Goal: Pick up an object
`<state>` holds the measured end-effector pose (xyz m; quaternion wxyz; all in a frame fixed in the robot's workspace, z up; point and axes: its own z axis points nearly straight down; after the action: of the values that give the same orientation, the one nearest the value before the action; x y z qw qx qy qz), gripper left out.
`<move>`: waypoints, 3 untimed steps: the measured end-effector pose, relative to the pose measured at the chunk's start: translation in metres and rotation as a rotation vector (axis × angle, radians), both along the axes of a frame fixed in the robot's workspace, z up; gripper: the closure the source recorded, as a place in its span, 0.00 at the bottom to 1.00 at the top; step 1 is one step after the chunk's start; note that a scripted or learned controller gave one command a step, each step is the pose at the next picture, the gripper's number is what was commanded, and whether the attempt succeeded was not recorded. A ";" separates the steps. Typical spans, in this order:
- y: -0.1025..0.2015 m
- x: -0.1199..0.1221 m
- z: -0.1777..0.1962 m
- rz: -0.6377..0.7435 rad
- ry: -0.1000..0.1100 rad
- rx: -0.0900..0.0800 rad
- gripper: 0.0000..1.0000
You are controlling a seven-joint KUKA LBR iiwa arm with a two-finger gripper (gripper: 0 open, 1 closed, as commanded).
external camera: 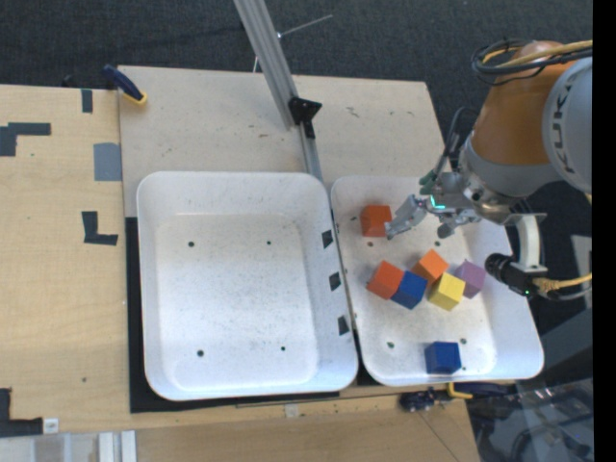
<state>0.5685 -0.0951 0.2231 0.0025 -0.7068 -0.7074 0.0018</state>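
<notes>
Two white bins side by side on bench: left bin bare, right bin holding seven blocks. Lone orange block near right bin's upper left, apart from cluster. Cluster below: orange-red block, blue block, small orange block, yellow block, purple block, all packed close. Second blue block alone near front wall. Gripper just right of lone orange block, nothing between fingers; opening impossible to judge. Risk: fingers nudging block toward bin wall instead of straddling, closing on air.
</notes>
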 end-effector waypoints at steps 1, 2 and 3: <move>0.000 0.001 0.002 0.001 -0.004 -0.001 0.00; 0.006 0.008 -0.051 0.001 0.000 -0.001 0.00; 0.003 -0.004 -0.105 -0.001 0.003 -0.001 0.00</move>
<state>0.5648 -0.0917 0.1183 0.0032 -0.7070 -0.7072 0.0031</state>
